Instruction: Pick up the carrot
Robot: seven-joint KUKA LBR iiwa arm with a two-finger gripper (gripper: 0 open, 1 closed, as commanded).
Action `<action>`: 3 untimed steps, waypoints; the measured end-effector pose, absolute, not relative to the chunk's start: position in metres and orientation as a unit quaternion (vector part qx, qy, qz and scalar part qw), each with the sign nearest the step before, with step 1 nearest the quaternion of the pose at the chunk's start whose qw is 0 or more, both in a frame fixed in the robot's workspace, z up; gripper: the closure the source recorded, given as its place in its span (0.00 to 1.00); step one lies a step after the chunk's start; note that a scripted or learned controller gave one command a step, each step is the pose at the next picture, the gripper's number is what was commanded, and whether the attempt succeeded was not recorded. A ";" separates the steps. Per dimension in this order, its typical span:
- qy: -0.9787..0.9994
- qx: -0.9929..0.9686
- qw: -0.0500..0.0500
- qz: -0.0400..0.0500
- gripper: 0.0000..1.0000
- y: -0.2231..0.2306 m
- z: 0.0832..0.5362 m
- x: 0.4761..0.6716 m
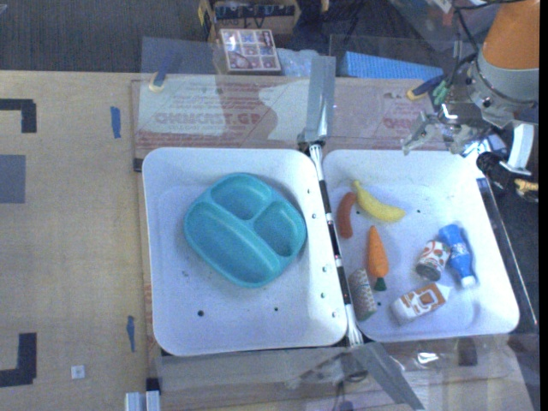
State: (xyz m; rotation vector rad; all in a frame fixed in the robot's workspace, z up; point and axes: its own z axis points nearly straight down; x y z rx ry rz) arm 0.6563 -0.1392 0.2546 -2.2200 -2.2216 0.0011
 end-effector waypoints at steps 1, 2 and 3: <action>-0.708 -0.706 -0.001 0.000 0.00 -0.108 0.156 0.617; -0.753 -0.658 -0.002 -0.002 0.00 -0.103 0.088 0.571; -0.752 -0.659 -0.005 -0.003 1.00 -0.104 0.099 0.573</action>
